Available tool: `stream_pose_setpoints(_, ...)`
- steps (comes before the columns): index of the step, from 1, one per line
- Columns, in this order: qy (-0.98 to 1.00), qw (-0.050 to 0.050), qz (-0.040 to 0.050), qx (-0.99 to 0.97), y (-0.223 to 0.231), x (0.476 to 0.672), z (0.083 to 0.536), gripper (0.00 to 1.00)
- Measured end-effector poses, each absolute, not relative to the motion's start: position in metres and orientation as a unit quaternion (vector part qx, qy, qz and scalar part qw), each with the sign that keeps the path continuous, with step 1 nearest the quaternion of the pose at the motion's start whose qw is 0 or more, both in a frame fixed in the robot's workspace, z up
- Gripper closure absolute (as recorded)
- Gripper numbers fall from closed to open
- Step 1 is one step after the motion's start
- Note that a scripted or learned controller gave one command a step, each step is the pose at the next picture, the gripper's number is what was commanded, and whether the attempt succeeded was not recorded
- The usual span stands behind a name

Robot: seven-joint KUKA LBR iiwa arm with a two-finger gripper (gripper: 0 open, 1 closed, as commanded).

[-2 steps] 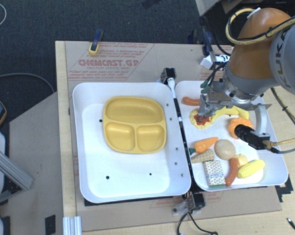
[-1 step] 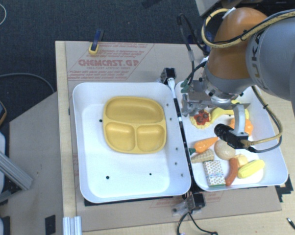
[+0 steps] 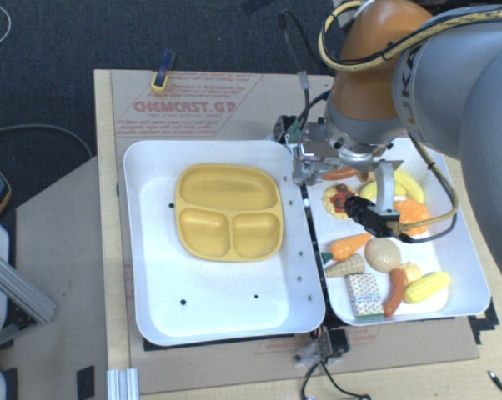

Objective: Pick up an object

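Observation:
My gripper hangs low over the far left part of the right bin. Directly under it lies a thin red-orange piece, partly hidden by the gripper. Just in front of that sits a yellow disc with red toppings. A yellow banana and an orange piece lie to the gripper's right. Nearer the front are an orange carrot, a beige ball, a tan wedge, a patterned box, a red-orange stick and a yellow oblong.
The left bin holds a yellow divided plate in its far half. The wall between the two bins runs just left of the gripper. A blue and yellow clip lies on the cardboard behind the bins.

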State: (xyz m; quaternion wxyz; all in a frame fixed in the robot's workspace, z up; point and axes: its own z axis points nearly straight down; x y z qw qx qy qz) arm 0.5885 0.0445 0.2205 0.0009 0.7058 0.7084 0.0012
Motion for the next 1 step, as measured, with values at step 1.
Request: stream_pose_setpoints(1, 0.707, -0.001, -0.0011, 0.707, 0.0504, 0.5773, 0.2165, 1.00)
